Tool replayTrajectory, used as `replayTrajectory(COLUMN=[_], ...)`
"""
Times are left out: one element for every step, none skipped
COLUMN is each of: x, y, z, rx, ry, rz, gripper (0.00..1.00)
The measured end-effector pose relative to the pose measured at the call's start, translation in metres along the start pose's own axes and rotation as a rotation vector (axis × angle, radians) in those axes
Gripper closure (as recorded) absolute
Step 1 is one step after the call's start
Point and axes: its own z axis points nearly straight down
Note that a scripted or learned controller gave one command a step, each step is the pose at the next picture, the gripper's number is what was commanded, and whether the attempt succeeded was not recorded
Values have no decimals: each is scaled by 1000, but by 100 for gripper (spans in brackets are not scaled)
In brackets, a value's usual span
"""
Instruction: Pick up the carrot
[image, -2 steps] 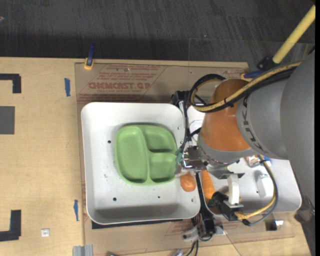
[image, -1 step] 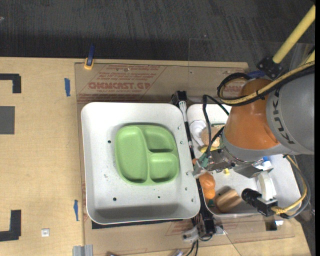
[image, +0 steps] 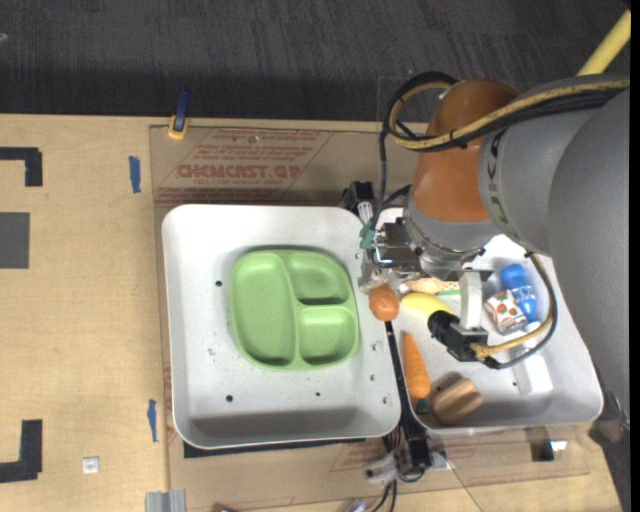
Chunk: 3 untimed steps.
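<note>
The big grey arm (image: 560, 170) comes in from the right side and the top right corner. It leans over the right bin (image: 575, 395), near that bin's back edge. An orange band (image: 460, 150) wraps round the arm just above the wrist. Black and yellow cables loop over the band and run back along the arm. Below the band sits the gripper (image: 385, 255), close to the bin's left edge. It points down. Its tips are too dark and crowded to make out.
</note>
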Motion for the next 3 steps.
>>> replayTrajectory(x=[38, 8, -16], y=[30, 2, 61], z=[50, 24, -159], rx=[3, 8, -6], ry=[-2, -3, 4], rz=[393, 810, 743], gripper=[100, 100, 100])
